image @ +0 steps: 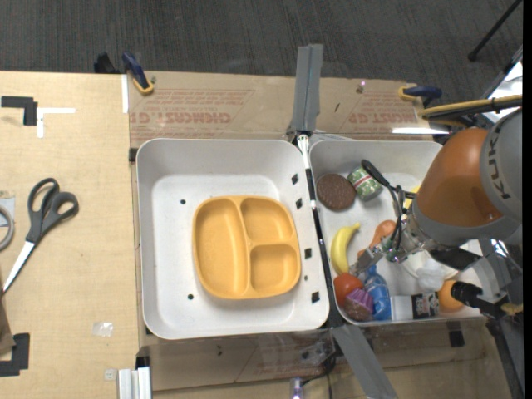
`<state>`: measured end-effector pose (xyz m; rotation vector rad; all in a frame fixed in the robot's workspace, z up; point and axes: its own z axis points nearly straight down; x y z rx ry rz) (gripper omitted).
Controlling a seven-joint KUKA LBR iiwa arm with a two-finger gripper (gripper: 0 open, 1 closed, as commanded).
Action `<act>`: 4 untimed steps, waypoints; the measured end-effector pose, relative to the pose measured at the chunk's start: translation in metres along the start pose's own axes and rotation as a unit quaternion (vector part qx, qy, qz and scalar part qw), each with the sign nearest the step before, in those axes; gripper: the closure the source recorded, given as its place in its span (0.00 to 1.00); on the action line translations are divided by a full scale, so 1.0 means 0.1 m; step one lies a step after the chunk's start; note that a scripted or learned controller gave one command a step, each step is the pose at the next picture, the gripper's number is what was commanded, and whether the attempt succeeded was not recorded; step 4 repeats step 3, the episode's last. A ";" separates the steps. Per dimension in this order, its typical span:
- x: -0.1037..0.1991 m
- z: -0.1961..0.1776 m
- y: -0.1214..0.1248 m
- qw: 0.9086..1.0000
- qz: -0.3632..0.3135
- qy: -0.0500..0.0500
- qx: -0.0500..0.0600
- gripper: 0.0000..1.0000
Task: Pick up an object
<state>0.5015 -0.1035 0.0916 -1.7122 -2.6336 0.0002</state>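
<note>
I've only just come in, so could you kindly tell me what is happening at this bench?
The grey and orange arm reaches into the right bin, its hand low among toy food beside the banana and above the tomato. Whether it has hold of anything cannot be made out. A brown round cookie and a green can lie further back. The left bin holds a yellow divided plate. Scissors lie on the bench to the left.

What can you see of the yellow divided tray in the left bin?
The yellow tray lies flat, right way up, about mid-floor in the left bin. It looks like matte plastic, a rounded rectangle with three compartments: one long one on the view's left, two smaller ones stacked on the right. Nothing rests in it, and it touches just the bin floor.
</note>
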 end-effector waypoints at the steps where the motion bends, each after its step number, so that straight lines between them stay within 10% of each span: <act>1: -0.01 -0.09 0.01 1.000 0.001 0.000 -0.001 1.00; 2: 0.63 -1.21 0.85 1.000 0.012 -0.001 0.001 1.00; 3: 0.31 -2.19 0.54 0.993 0.114 -0.001 0.001 1.00; 4: 0.31 -2.19 0.54 0.993 0.114 -0.001 0.001 1.00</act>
